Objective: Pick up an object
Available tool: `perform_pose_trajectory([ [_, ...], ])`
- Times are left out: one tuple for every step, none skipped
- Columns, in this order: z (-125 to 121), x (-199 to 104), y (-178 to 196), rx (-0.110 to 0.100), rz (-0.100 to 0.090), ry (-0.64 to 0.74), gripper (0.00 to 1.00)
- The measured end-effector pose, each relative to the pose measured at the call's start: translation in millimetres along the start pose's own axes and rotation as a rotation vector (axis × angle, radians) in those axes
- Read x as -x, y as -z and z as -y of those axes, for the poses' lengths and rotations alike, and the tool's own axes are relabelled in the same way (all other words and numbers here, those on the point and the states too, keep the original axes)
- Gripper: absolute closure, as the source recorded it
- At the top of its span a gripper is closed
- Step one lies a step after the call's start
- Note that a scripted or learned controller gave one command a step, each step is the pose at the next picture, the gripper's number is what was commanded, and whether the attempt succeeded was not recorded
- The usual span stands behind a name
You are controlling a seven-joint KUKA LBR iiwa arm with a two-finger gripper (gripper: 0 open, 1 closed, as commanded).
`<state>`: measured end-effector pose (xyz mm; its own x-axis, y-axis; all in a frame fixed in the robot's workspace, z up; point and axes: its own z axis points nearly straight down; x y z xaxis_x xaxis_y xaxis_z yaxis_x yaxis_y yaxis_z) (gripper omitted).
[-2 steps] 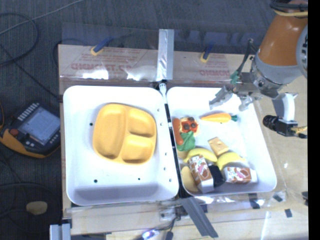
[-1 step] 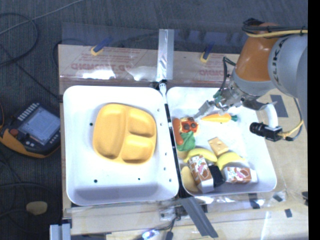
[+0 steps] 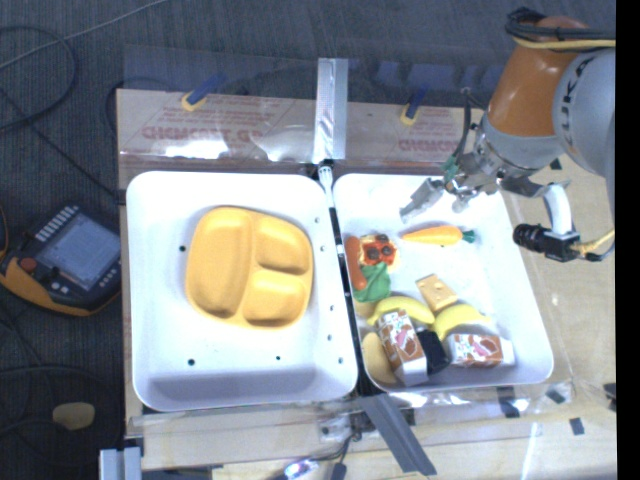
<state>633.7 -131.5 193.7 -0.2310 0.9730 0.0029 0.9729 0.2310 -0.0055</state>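
A: Start big. What lies on the bench?

B: Two white bins side by side. The left bin [image 3: 160,368] holds a yellow divided tray [image 3: 250,265], which sits about at its middle. I take that tray as my landmark. The right bin [image 3: 510,298] is just right of it, across the shared rims.

A: And the arm?

B: The grey arm with its orange band [image 3: 535,88] comes in well right of the tray and above it in the view. Its gripper [image 3: 440,196] hangs over the far part of the right bin, up and to the right of the tray. The fingers stand apart, with nothing between them.

A: What could it pick up?

B: The objects all lie right of the tray, in the right bin. A cluster near the front corner, lower right of the tray: a yellow banana [image 3: 440,316], two small printed cartons [image 3: 400,343] and [image 3: 478,348], with a black piece [image 3: 432,353] between them. Closer to the tray, level with its upper half, a red and green toy [image 3: 372,263]. Further right, a tan block [image 3: 433,290]. Smallest, an orange carrot [image 3: 435,234], lying flat just below the gripper, apart from it
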Motion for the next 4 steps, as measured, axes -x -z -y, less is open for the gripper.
perform_pose_trajectory([
  [11, 37, -28, -0.001, 0.002, 0.055, 0.00],
  [4, 42, -102, 0.002, 0.003, 0.061, 0.00],
  [4, 42, -96, -0.002, -0.002, 0.060, 1.00],
  [-14, -36, -8, 0.000, 0.001, 0.043, 1.00],
])
